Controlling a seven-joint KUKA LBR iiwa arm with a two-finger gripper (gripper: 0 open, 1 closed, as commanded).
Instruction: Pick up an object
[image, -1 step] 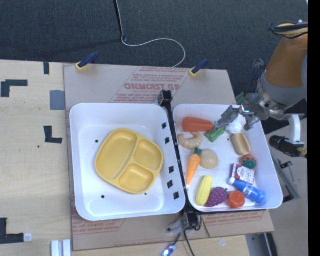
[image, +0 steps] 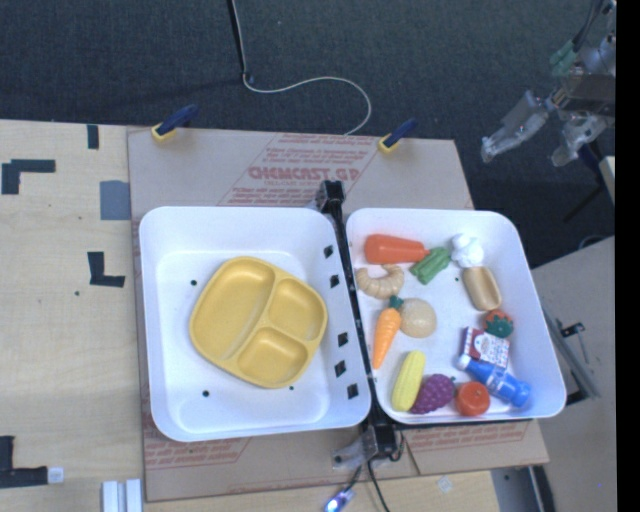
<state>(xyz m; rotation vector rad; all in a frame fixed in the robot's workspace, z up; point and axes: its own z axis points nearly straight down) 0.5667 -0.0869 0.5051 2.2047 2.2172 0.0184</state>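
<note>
Two white bins are set side by side on the bench (image: 60, 300), presumably so that goods can be carried from one to the other. In the left bin (image: 165, 240) a yellow divided tray (image: 258, 320) is laid flat at the centre. The right bin (image: 525, 290) is stocked with toy food, any piece of which could serve as the object to be picked up: an orange pepper (image: 394, 247) at 11 o'clock, a green piece (image: 431, 264) just beside it, a croissant (image: 379, 282) at 9 o'clock, a carrot (image: 384, 335) below that, a corn cob (image: 407, 379) and grapes (image: 433, 392) at 6 o'clock, a hot dog bun (image: 482, 287) at 2 o'clock, and a carton (image: 485, 350) with a blue bottle (image: 500, 383) at 4 o'clock.

The tool (image: 535, 130) is held high at 1 o'clock of the right bin, well apart from everything and outside its rim, so the pick is judged not yet begun. Its fingers (image: 508, 125) are seen spread apart, and nothing is gripped or touched by them.
</note>
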